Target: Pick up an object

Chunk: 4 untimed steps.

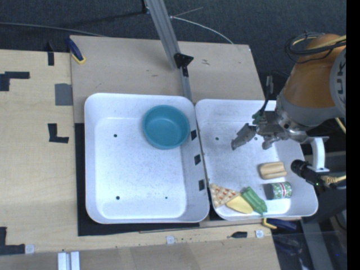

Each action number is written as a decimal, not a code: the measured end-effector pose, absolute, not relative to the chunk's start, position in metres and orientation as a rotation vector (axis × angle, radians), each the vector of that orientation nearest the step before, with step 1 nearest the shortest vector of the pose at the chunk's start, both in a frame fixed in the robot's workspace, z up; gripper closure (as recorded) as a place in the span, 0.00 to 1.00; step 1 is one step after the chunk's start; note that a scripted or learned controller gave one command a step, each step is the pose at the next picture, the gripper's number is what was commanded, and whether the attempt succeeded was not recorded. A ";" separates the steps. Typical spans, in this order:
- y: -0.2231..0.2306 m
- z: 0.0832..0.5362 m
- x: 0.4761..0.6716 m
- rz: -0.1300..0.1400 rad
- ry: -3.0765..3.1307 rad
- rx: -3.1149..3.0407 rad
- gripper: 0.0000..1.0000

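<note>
Meanwhile, the grey two-finger gripper (pixel 254 140) is hovering with fingers spread wide and gripping nothing; the tan wooden cylinder (pixel 271 170) is lying just below-right of them, not yet picked up.

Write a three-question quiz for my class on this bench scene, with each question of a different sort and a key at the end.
1. True or false: the blue bowl sits in the right bin.
2. Which item lies nearest the front right corner of the right bin? A) tan cylinder B) small can C) blue bowl
3. Fill in: the gripper hovers over the ___ bin, with nothing between its fingers.

Key
1. False; it sits in the left bin.
2. B
3. right
</note>
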<state>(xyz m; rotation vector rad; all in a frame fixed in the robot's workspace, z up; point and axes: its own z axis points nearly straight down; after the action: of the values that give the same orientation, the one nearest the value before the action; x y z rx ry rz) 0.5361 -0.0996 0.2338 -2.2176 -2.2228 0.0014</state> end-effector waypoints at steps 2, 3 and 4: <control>-0.098 0.126 0.552 0.008 -2.220 -2.216 0.00; -0.098 0.088 0.552 0.003 -2.223 -2.221 0.00; -0.099 0.101 0.553 0.002 -2.226 -2.224 1.00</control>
<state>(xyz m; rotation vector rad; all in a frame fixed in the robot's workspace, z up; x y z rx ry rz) 0.5527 -0.0992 0.1006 -2.2241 -2.2262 0.0019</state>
